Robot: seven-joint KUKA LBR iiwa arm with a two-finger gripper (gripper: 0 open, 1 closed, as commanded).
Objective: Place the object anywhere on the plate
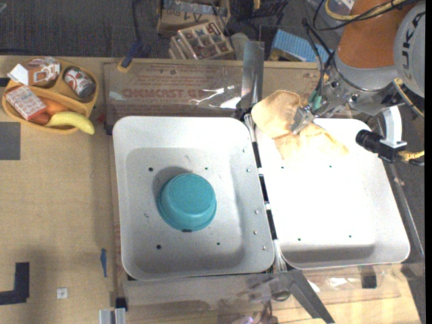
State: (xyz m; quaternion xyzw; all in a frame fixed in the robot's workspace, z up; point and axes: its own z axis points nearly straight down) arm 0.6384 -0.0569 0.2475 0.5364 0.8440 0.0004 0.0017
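A teal round plate (pixel 187 201) lies in the middle of the left bin (pixel 135 147). A tan, floppy flat object (pixel 278 111) hangs over the far left corner of the right bin (pixel 337 208), partly above the rim between the bins. My gripper (pixel 301 120) reaches in from the upper right and sits at the object's right edge. Its fingers are pinched together on the tan material. Another part of the object trails to the right below the gripper, over the bin floor. The plate is well to the left of and nearer than the gripper.
A yellow tray (pixel 13 103) with a banana (pixel 71 121) and toy foods sits at the bench's far left. A cardboard sheet under clear plastic (pixel 175 90) lies behind the bins. Boxes and cables crowd the floor beyond the bench.
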